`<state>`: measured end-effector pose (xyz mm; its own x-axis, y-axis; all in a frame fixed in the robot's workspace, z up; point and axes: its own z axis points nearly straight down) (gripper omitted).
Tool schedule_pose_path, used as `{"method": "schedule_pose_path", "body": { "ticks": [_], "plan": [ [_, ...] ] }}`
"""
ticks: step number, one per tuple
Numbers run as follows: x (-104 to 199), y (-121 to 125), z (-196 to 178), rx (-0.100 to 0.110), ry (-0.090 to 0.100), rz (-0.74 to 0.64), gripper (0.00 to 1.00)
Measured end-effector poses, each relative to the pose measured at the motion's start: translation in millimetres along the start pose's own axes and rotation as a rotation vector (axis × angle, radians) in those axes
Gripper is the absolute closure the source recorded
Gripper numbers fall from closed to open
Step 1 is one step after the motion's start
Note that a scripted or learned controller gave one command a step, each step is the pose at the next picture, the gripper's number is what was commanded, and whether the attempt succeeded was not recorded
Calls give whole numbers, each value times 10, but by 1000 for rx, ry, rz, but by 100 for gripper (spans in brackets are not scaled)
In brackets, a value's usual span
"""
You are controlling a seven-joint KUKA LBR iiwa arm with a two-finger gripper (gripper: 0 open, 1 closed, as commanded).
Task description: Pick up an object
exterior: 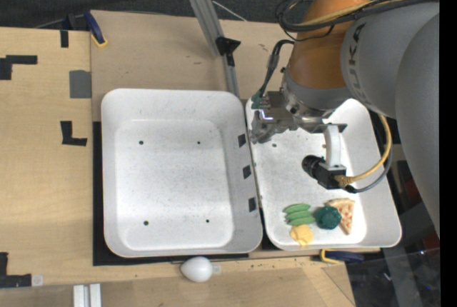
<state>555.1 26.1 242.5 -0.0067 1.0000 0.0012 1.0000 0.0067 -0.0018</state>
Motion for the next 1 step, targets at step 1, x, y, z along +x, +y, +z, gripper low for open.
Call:
{"method": "schedule_pose_path", "body": {
  "ticks": [1],
  "plan": [
    [564,154,84,0,0,0,100]
  ]
}}
